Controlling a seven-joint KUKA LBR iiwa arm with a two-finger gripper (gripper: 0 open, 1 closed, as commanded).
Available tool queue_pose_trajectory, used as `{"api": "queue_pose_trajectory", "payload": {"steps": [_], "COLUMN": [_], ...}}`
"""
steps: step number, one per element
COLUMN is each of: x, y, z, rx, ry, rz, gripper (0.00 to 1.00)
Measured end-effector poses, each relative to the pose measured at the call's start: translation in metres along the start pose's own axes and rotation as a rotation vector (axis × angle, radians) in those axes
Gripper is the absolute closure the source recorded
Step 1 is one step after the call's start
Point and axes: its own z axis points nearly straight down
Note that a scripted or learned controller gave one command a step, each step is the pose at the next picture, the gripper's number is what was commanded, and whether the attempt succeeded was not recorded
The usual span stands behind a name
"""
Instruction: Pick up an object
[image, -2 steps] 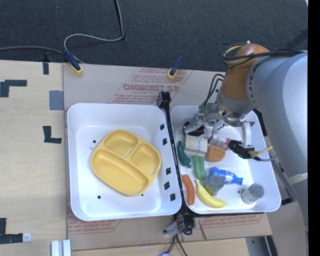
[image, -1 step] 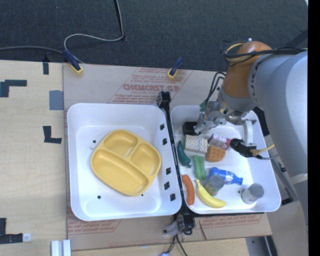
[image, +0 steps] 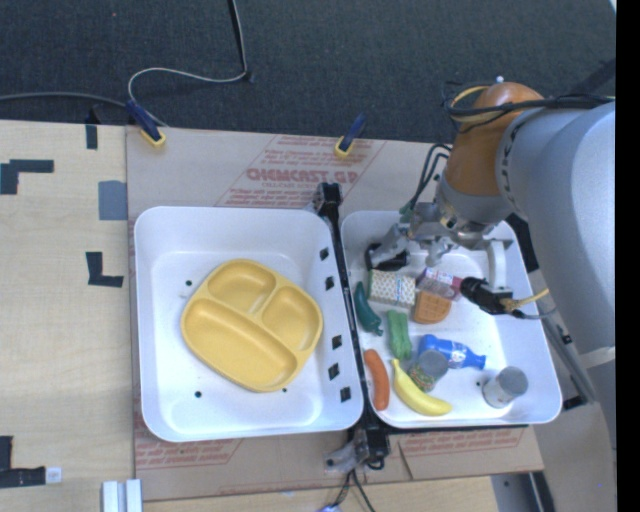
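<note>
My gripper (image: 432, 276) hangs over the back half of the right bin (image: 530, 340), open, its two dark fingertips (image: 386, 259) spread wide. Nothing sits between them. Just below it lie a pale patterned block (image: 392, 290) and a tan bread-like piece (image: 432, 307). Further forward are a green pepper (image: 399, 334), a dark green item (image: 366, 306), a blue bottle (image: 452, 352), a grey lump (image: 430, 369), a yellow banana (image: 419, 394), an orange carrot-like stick (image: 377, 378) and a grey cup (image: 505, 384).
The left bin (image: 160, 390) holds a yellow divided plate (image: 252, 322). A black ridge (image: 336, 290) divides the two bins. The grey arm with its orange band (image: 485, 140) fills the upper right. Cardboard and cables lie behind the bins.
</note>
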Motion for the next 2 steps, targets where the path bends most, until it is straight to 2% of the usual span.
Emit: {"api": "queue_pose_trajectory", "payload": {"steps": [1,2], "x": [0.0004,0.0003], "y": [-0.0002,-0.0002], "z": [-0.0093,-0.0092], "rx": [0.001,0.001], "ry": [0.000,0.000], "rz": [-0.001,-0.001], "gripper": [1.00,0.00]}}
